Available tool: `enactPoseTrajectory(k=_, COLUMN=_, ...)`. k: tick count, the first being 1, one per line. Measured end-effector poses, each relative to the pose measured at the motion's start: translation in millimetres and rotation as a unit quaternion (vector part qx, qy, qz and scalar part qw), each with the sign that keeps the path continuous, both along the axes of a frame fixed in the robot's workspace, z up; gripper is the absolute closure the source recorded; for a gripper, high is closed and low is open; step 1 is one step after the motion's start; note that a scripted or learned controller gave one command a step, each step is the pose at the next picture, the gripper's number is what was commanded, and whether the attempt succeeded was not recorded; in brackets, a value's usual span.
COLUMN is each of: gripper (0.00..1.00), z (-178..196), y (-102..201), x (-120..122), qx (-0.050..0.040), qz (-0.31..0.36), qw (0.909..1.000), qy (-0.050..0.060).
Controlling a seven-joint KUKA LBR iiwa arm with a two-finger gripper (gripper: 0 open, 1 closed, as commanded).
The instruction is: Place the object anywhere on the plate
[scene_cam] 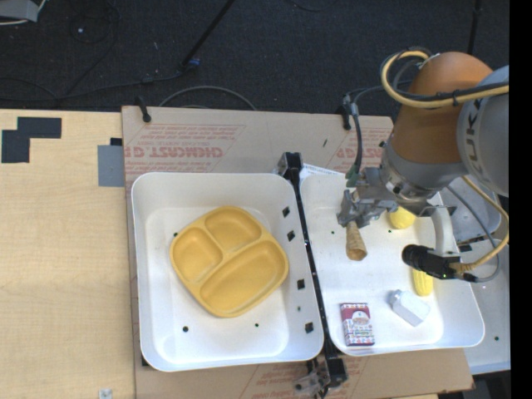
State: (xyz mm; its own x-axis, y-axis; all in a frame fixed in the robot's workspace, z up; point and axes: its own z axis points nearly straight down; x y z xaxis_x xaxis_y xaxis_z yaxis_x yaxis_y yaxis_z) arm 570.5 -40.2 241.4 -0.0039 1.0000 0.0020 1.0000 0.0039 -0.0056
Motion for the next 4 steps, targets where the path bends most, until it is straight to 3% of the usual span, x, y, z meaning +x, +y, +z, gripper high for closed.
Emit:
enactPoseTrajectory(k=3, gripper=1.00, z=-22, y=157, x=-3, qx=-0.0007, qz=0.000, qw=1.0000, qy=0.001)
enactPoseTrajectory(k=4, gripper=0.00, z=-21, y=155, x=-2, qx=-0.0013, qz=-0.001, qw=1.0000, qy=0.000)
